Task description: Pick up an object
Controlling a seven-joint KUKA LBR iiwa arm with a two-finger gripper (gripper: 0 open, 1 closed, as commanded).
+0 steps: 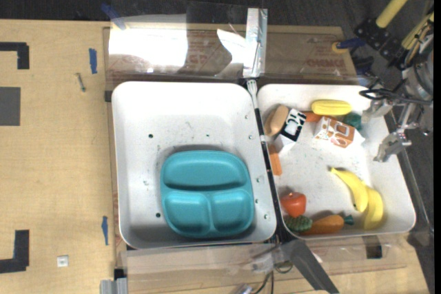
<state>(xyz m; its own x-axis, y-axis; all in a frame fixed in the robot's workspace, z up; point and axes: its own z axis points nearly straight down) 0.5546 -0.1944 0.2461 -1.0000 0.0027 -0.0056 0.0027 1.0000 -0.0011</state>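
- Cardboard-brown bench, two white bins side by side; the left bin (138, 113) carries a teal divided tray (207, 192), the right bin (406, 217) a scatter of toy food.
- At that bin's right rim hovers the gripper (391, 142) — whether its jaws stand wide or narrow I cannot tell.
- Nearest pick, I'd judge: the banana (358, 193) at lower right — light, stiff, slick plastic by its look; take it across the narrow middle.
- Smaller still: a tomato (294, 203) and a carrot (324, 222).
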